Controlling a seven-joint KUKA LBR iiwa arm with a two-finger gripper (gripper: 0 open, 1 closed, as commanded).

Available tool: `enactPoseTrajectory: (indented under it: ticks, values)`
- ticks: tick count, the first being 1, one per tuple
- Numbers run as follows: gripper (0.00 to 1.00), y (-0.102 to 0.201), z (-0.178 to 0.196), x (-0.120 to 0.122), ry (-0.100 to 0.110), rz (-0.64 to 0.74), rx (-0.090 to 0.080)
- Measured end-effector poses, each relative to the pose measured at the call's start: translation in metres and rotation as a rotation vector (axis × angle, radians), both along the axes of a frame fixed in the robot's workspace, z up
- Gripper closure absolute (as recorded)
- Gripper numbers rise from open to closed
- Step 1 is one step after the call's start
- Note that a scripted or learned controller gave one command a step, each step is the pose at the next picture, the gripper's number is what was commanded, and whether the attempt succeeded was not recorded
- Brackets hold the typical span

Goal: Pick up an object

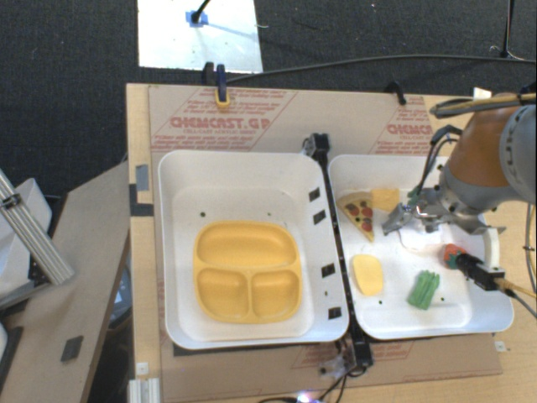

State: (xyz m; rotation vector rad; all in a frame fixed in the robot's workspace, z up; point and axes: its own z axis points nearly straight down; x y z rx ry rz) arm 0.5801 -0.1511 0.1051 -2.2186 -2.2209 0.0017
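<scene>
- Left bin (176, 225): holds a yellow divided tray (247, 269), lying flat near the middle. No task activity here.
- Right bin (495, 313), left part: a pizza slice (359, 213) lies close to the dividing wall, a pale yellow block (385, 198) just beside it toward the back, and a yellow oval piece (367, 274) nearer the front edge. All three rest on the bin floor, apart from the arm.
- Right bin, middle: the gripper (404, 218) is low over the floor, just right of the pizza slice and the yellow block. Whether the claw is open or closed cannot be told; nothing is seen held in it.
- Right bin, right part: a green ridged piece (424, 289) lies toward the front; a small red item (454, 253) sits beside the arm's cabling, too small to identify.
- Progress: judged early. No object is lifted; the grasp and lift remain to be done. The likeliest candidates are the pizza slice or the yellow block.
</scene>
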Motion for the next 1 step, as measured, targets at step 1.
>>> enactPoseTrajectory:
  ticks: [1]
  values:
    - [1.0, -0.0009, 0.0139, 0.0018, -0.006, 0.0, -0.002]
